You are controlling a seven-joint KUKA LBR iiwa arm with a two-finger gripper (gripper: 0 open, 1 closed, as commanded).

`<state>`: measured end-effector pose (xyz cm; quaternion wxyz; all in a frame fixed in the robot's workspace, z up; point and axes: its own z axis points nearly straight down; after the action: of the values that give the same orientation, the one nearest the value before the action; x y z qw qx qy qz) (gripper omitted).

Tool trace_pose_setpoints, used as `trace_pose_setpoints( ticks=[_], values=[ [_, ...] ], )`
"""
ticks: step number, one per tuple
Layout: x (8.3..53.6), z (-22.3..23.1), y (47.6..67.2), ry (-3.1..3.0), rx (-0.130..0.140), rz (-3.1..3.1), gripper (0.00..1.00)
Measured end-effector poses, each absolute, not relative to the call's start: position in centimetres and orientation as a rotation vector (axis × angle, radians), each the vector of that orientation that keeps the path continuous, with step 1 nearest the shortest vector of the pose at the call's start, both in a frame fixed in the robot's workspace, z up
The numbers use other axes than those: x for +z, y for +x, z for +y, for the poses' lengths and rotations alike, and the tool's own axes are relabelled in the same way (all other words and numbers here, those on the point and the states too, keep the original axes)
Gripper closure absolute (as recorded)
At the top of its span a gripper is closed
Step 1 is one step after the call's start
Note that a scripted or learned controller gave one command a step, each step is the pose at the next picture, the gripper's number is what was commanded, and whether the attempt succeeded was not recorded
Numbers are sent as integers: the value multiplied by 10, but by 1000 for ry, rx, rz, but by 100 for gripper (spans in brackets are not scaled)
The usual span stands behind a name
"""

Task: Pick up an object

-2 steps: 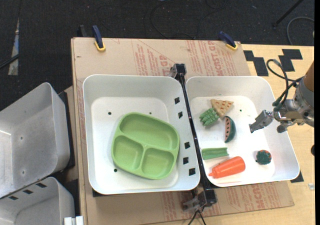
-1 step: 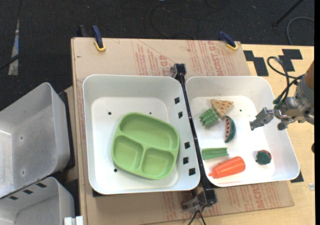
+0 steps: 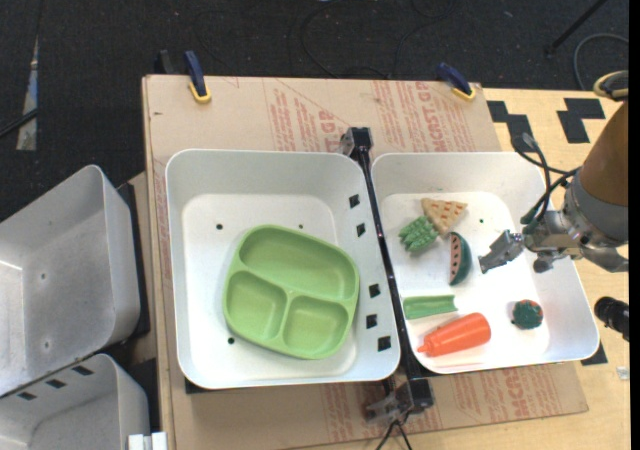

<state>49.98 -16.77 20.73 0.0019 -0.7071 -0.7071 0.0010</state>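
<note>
Presumably a toy watermelon slice (image 3: 459,258) is the nearest target: it lies in the right bin (image 3: 560,338), just left of the gripper (image 3: 500,252), between a green toy vegetable (image 3: 419,233) and a toy carrot (image 3: 455,334). It is judged light, rigid and smooth, best pinched across its thin width. The jaws' state cannot be told. Red print on the cardboard (image 3: 300,118) is seen but not legible.
</note>
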Motion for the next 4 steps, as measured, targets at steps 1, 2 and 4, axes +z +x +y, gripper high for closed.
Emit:
trace_pose_setpoints(
  ticks=[1, 2, 4],
  values=[
    [149, -174, 506, -2221, 4, -2216, 0],
    [96, -173, 505, -2219, 4, -2216, 0],
    [158, -171, 517, -2221, -4, -2229, 100]
  ],
)
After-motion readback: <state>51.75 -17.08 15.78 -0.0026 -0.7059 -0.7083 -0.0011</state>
